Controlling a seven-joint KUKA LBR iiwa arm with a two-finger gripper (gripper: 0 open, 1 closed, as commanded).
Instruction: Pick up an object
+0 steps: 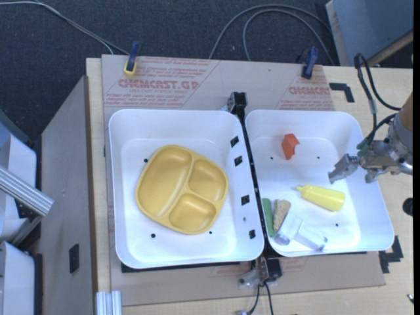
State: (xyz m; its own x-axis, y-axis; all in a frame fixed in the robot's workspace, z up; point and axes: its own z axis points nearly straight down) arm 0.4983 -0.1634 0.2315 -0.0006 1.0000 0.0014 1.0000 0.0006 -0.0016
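Pale wood bench (65, 176) on dark carpet (197, 12), two white bins (125, 241), jaws (354, 168) seemingly spread, holding nothing

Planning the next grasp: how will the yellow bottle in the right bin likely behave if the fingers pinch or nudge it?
The yellow bottle lies on its side and looks rounded, so a nudge across its length would probably roll it. Its smooth, plastic-looking surface may slip in a pinch. It tapers toward the nozzle, so a grip there could squeeze it out; the wider body seems safer.
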